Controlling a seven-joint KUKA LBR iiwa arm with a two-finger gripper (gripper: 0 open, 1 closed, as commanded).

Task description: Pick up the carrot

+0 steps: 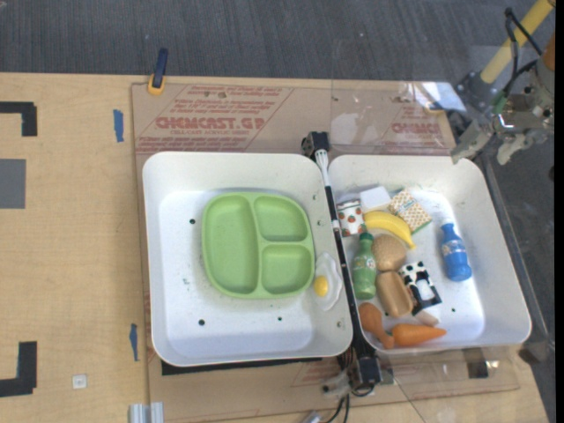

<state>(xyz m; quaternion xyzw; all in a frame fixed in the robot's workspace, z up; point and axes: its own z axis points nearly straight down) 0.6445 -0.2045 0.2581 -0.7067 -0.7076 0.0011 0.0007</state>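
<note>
The carrot [418,333] lies in the right bin [493,236] by its near edge, beside a hot dog [393,293]. The hand [493,146], fingers spread apart and holding nothing, hovers past the bin's far right corner.

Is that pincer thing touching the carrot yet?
Apart. The camera view shows the pincer beyond the right bin's far right corner, while the carrot lies at the bin's near edge, with toys between them.
</note>
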